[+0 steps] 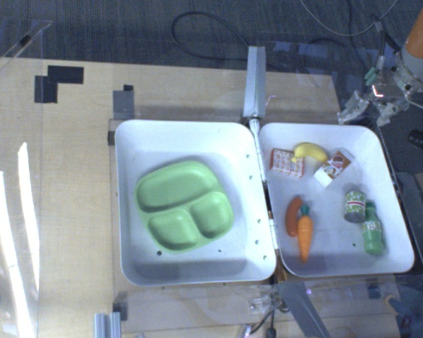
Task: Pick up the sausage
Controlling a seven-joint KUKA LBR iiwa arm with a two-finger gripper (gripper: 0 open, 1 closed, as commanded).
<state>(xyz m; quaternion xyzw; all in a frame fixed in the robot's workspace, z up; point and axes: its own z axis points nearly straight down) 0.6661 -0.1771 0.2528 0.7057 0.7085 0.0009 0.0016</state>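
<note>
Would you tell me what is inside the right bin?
The right bin holds a sausage beside a carrot, a banana, two small cartons, a can and a green bottle. Nothing looks covered.

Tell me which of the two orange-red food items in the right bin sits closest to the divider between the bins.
The sausage: plain reddish-orange, beside the divider. The carrot lies to its right and has a green top.

Your arm (421, 44) is cut off by the picture's top right corner, so you see little above the orange band. The hand (370, 104), past the right bin's (395, 189) far rim, is too small and cluttered to read. The carton (286, 162) print is illegible.
</note>
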